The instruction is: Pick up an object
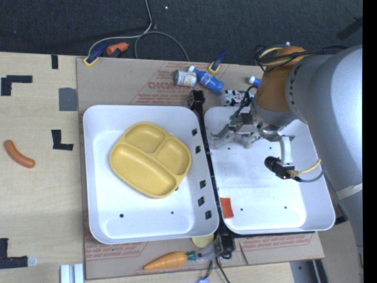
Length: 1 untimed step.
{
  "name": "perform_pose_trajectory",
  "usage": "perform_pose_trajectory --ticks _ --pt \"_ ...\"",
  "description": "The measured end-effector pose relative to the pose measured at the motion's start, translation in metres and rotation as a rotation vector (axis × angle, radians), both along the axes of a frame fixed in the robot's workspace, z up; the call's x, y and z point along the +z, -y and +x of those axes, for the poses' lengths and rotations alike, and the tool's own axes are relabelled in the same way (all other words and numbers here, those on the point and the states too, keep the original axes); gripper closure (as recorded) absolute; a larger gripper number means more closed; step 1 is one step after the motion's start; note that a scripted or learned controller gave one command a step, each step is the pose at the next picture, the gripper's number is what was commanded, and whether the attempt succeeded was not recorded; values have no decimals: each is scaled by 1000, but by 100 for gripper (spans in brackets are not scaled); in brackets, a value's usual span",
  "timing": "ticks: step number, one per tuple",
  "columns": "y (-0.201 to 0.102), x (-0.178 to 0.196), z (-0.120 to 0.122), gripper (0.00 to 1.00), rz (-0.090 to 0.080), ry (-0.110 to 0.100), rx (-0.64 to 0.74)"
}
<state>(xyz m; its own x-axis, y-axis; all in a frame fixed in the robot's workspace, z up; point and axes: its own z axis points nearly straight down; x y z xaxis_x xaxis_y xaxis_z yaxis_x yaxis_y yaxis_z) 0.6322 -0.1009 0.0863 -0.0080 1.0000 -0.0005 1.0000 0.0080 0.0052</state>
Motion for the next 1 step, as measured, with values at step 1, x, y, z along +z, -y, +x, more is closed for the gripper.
perform_pose_trajectory --ticks 1 --pt "-8 -1 29 0 0 -3 -5"
